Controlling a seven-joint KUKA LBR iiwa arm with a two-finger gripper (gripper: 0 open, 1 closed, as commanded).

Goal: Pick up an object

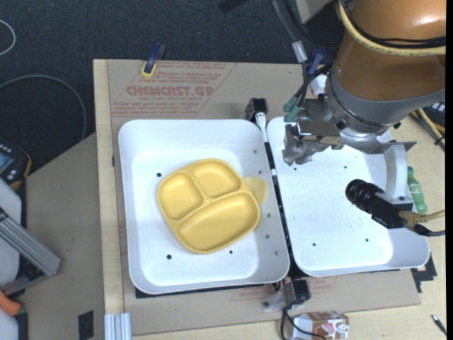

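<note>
Yellow plate (209, 204) (3 wells), axis diagonal

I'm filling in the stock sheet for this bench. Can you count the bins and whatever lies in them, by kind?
white bins: 2, the left bin and the right bin
yellow plate, with three compartments, in the left bin: 1
pale yellow piece at the plate's right edge: 1
Total: 4
</note>
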